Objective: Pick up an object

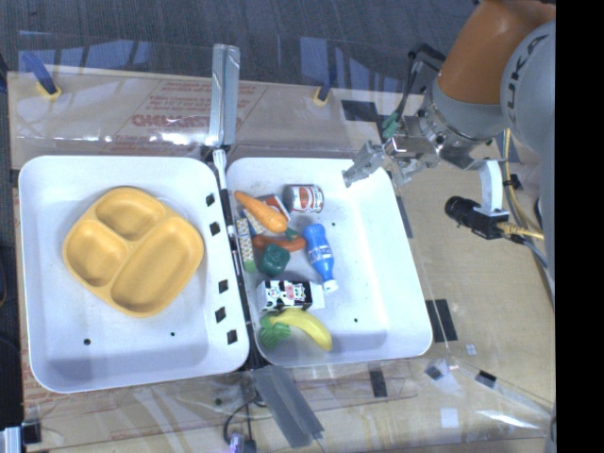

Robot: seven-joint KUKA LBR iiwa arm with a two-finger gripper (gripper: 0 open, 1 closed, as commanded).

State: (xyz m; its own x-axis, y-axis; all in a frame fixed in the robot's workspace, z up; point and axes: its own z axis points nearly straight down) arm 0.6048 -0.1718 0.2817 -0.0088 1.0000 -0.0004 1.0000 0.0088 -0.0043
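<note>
Two white bins are borne side by side on a bench. Above the right bin's (396, 281) far corner the gripper (363, 170) is held, nothing between its parted fingers. Below it lie a can (304, 198), carrot (261, 211), blue bottle (320, 253), carton (285, 295) and banana (304, 327). The bottle is judged light, stiff and slippery, best pinched across its middle. A yellow tray (132, 250) is held in the left bin (47, 347).

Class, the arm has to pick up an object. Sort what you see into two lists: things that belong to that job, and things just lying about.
Belonging to the job:
tool
right bin
carrot
can
blue bottle
banana
black-and-white carton

Just lying about:
left bin
yellow divided plate
</note>
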